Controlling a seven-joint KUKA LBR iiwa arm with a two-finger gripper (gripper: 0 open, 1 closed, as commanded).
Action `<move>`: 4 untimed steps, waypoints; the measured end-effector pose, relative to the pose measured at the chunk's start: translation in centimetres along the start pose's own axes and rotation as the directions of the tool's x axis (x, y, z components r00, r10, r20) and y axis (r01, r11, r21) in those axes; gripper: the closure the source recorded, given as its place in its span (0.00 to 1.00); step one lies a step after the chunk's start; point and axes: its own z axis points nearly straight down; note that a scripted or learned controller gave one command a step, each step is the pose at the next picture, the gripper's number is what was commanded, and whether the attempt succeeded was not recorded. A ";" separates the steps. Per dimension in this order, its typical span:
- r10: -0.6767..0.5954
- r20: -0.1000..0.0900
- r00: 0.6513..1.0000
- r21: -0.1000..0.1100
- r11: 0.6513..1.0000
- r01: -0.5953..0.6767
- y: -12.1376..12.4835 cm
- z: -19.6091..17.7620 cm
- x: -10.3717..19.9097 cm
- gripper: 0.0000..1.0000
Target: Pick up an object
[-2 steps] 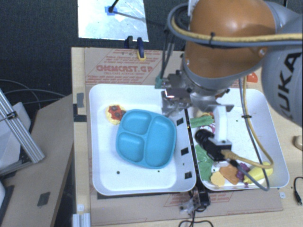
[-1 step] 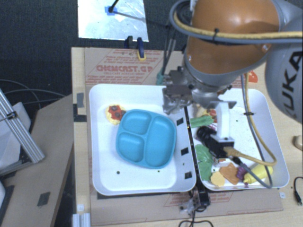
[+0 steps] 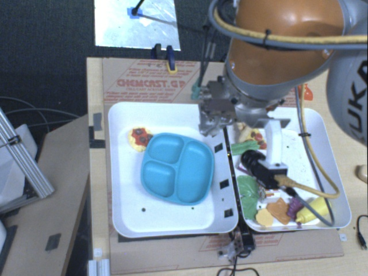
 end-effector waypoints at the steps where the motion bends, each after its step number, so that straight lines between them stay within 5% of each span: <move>1: -0.002 -0.002 1.000 -0.002 1.000 0.002 0.1 -1.1 0.0 1.00; 2: -0.004 -0.003 1.000 -0.004 1.000 0.004 0.1 -2.2 0.1 1.00; 3: 0.010 0.006 1.000 -0.006 1.000 -0.010 8.6 -12.2 -7.3 1.00; 4: 0.009 0.007 1.000 0.005 1.000 -0.009 11.8 -11.8 -13.3 1.00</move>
